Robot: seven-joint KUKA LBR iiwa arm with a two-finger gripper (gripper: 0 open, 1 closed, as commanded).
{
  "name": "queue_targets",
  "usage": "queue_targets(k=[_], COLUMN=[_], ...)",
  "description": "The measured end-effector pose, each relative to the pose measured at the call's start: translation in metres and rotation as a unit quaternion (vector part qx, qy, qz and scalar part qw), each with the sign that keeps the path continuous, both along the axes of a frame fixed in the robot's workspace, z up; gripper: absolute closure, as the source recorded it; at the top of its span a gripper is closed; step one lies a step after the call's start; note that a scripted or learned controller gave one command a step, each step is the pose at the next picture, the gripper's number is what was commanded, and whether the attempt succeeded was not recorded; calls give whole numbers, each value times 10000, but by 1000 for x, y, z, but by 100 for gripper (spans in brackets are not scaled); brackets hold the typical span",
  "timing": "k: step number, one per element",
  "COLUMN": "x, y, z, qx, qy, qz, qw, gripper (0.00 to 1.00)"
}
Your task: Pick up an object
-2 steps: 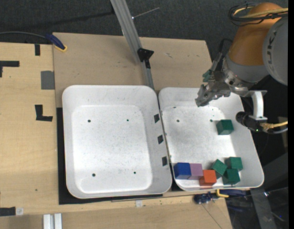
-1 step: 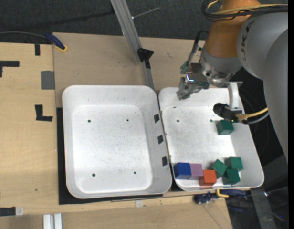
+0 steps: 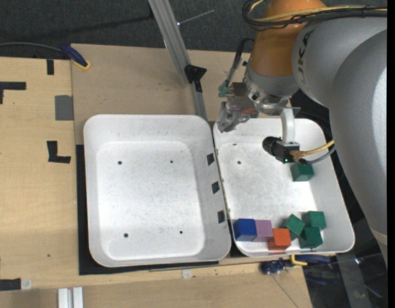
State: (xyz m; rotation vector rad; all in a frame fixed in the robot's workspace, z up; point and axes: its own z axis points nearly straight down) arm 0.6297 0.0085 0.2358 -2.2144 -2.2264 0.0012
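My gripper (image 3: 228, 118) hangs over the far left corner of the right bin (image 3: 261, 178), with nothing visibly in it. A lone green block (image 3: 302, 171) lies by the bin's right wall, well to the right of the gripper and nearer the front. Along the front wall sits a cluster: a blue block (image 3: 245, 228), a purple block (image 3: 264, 228), an orange block (image 3: 281, 237) and three green blocks (image 3: 311, 237). All of them are far from the gripper.
The left bin (image 3: 149, 185) adjoins the right one along a shared rim (image 3: 217, 172). A slanted metal bar (image 3: 175, 37) stands behind the bins. A black cabled unit (image 3: 277, 147) on the arm hangs over the right bin.
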Motion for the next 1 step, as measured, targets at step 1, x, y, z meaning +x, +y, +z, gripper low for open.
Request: queue_targets(k=[1], x=[23], y=[50], z=[8], qx=[7], qy=[-11], qz=[6], qw=[10000], gripper=[100])
